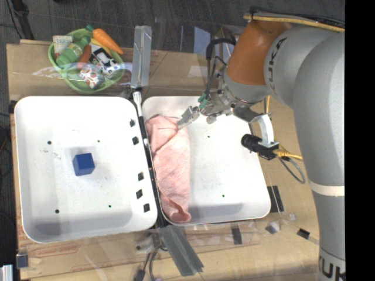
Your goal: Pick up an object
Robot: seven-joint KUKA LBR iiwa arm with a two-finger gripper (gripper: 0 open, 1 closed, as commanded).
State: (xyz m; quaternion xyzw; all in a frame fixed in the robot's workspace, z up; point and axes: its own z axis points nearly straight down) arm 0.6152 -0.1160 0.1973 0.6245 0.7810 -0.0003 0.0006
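Here, jaws (188, 117) over pink cloth's (171, 163) top end, right bin (234, 174).

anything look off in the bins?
The pink cloth in the right bin lies bunched in a long strip against the left wall rather than flat. The blue cube sits squarely in the left bin. No spills or damage.

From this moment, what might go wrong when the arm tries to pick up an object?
1. The gripper is over the upper end of the pink cloth; the limp cloth may slip out or only partly lift.
2. The cloth lies against the right bin's left wall, so a finger might hit it.
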